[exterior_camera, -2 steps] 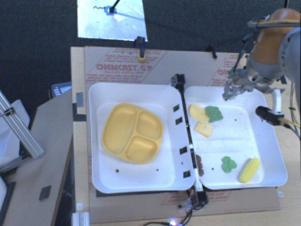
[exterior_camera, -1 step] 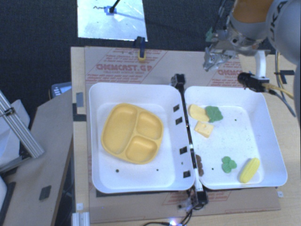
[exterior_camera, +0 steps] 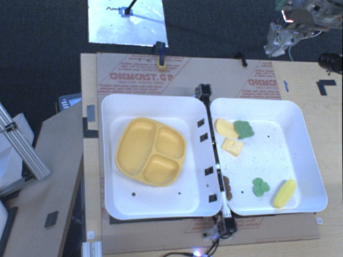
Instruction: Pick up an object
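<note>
Left bin (exterior_camera: 123, 199): yellow divided plate (exterior_camera: 150, 151). Right bin (exterior_camera: 286, 143): yellow slice (exterior_camera: 225, 127), yellow wedge (exterior_camera: 232, 146), large green piece (exterior_camera: 244, 129), small green piece (exterior_camera: 260, 186), corn cob (exterior_camera: 284, 193). Gripper (exterior_camera: 276, 40) beyond bins, far right; grip state cannot tell.

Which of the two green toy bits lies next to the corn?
The lower green piece, just left of the corn; the other green piece sits higher up, beside a yellow slice.

- Arm (exterior_camera: 317, 3): cut off by the top and right edges.
- Gripper (exterior_camera: 274, 46): soft in outline, its detail unreadable.
- Small brown pieces (exterior_camera: 226, 186) against the inner wall of the right bin (exterior_camera: 278, 157): too small to name.
- Metal rail (exterior_camera: 21, 149): cut off by the left edge.
- Grey device (exterior_camera: 68, 101): partly hidden under the bench board (exterior_camera: 182, 71).
</note>
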You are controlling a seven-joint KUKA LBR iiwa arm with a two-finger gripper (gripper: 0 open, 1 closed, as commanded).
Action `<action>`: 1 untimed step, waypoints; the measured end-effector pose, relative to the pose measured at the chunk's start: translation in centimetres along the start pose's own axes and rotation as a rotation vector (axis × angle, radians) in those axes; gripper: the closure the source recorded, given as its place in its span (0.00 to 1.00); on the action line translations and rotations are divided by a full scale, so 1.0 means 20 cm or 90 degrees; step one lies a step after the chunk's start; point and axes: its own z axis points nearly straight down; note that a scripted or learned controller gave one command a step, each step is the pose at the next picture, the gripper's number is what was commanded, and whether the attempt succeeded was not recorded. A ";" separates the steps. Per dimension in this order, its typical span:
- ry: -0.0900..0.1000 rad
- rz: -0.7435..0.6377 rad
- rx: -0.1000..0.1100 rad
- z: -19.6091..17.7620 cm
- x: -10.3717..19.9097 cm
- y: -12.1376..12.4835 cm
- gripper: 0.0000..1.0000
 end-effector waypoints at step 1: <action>0.001 0.000 0.005 -0.36 0.03 -0.31 1.00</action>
